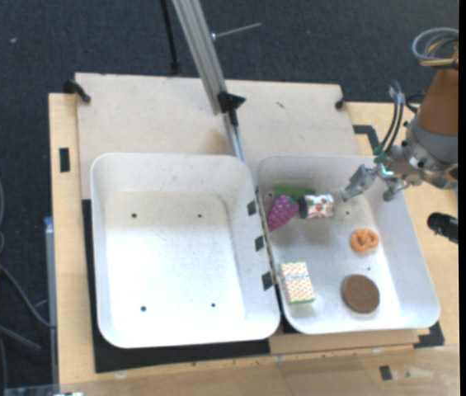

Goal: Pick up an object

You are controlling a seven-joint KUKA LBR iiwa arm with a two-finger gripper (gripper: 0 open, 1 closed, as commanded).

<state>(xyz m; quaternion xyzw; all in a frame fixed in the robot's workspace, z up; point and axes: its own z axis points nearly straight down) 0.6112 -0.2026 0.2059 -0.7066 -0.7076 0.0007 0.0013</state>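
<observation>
My gripper [374, 182]: over the upper right edge of the right bin [418, 262], fingers spread, nothing between them. Contents of that bin, nearest first: small white carton [318, 206] with red print, beside a green piece [292, 193] and a bunch of purple grapes [281, 212]; orange pretzel [364, 240]; brown round cookie [360, 294]; pale patterned box [297, 282] against the left wall. Left bin [175, 250]: alongside, touching.

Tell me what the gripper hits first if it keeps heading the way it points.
Probably the small red-and-white carton: the gripper angles down-left toward it in the right bin. Height is unclear, so it may meet the floor first.
</observation>
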